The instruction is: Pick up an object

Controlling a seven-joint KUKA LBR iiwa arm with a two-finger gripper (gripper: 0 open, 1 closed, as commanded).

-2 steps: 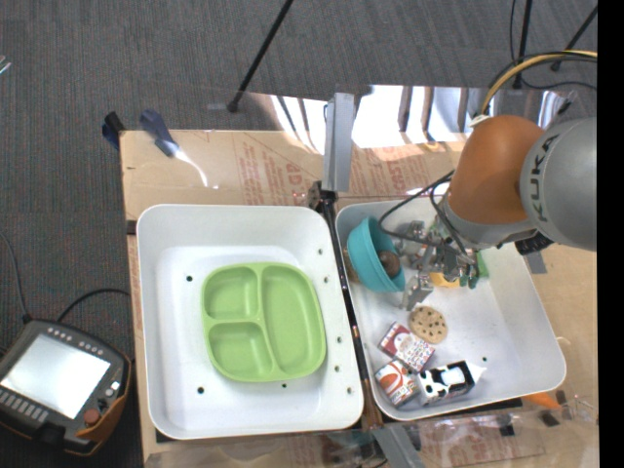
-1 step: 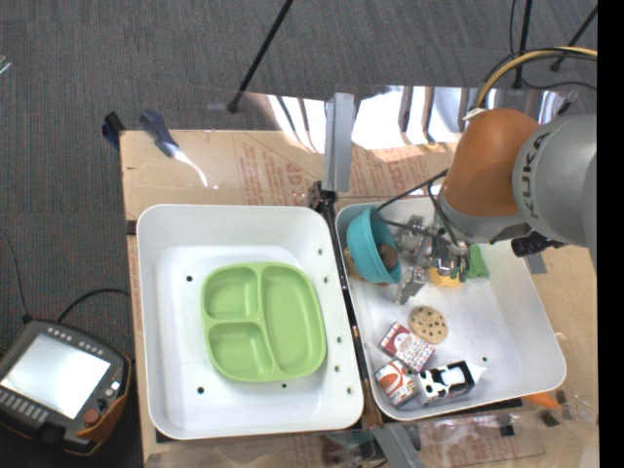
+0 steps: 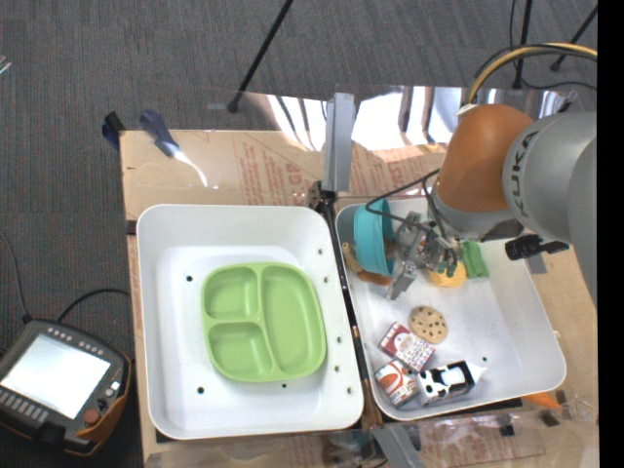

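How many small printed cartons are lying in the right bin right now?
3, clustered at the near edge of the right white bin: a red-and-white carton, a red-brown carton, and a black-and-white cow-print carton. The arm could hide more.

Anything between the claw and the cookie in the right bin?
Nothing visible. The claw hangs over the right bin, beside the teal bowl. The cookie lies below it in the view on bare bin floor, apart from the small cartons nearer the front.

Single fixed camera above bench (image 3: 244,164), looking down at slant on both bins (image 3: 175,232); arm (image 3: 526,174) enters from right.
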